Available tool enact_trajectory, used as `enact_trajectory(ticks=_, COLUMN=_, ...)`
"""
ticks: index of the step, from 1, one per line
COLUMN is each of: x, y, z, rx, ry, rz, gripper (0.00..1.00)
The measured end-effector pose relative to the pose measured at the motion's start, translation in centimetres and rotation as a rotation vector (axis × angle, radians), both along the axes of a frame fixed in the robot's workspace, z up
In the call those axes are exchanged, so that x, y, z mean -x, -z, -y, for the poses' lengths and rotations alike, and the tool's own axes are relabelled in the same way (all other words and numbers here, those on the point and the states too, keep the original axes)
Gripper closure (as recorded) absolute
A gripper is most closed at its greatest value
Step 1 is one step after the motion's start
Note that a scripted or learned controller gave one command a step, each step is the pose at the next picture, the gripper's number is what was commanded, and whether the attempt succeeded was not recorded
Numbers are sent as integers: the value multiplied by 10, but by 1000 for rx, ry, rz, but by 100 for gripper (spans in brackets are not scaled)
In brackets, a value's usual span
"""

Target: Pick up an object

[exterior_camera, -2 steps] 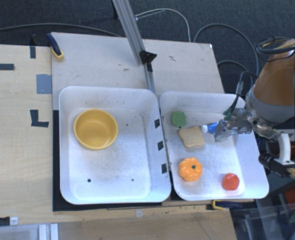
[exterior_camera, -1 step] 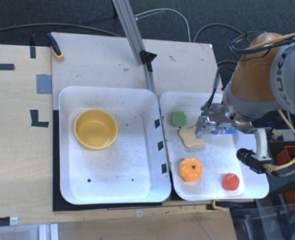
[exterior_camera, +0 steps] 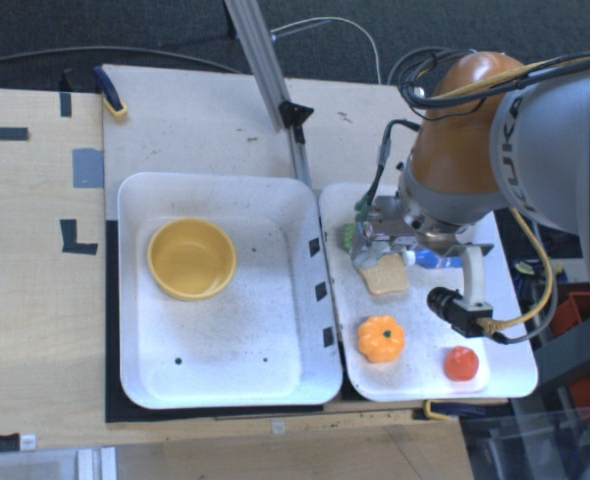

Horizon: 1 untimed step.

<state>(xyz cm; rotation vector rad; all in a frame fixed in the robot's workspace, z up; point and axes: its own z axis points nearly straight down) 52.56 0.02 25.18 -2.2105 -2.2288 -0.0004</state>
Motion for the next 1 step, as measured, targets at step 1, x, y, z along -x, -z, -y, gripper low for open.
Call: enact_trajectory(ticks=1, x=-16, y=17, z=-59, rx=2, ry=1, rz=-1, gripper=100)
